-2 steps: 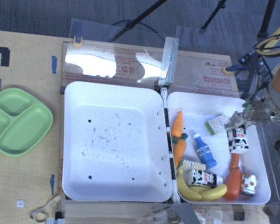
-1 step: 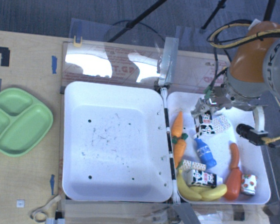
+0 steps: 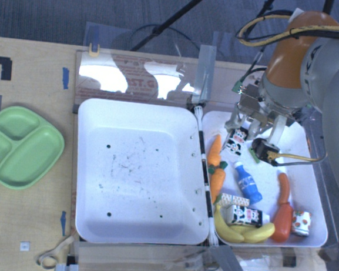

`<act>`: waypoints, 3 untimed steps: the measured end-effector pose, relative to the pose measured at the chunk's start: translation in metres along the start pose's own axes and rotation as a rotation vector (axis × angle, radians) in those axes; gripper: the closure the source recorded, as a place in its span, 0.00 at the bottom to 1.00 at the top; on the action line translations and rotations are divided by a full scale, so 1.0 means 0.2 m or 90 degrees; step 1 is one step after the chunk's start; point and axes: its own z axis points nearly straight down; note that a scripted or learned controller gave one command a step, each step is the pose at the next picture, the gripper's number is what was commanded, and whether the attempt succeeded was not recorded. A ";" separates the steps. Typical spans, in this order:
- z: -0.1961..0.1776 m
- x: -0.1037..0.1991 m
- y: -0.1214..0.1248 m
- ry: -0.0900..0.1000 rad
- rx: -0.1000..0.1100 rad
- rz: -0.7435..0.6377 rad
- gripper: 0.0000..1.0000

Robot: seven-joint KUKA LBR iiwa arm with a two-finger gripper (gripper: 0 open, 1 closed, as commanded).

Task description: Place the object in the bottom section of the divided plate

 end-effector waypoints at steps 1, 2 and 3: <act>0.15 0.39 0.07 -0.001 0.001 0.191 1.00; 0.04 0.63 -0.13 -0.001 0.002 0.404 1.00; -0.07 0.36 -0.38 -0.001 0.004 0.255 1.00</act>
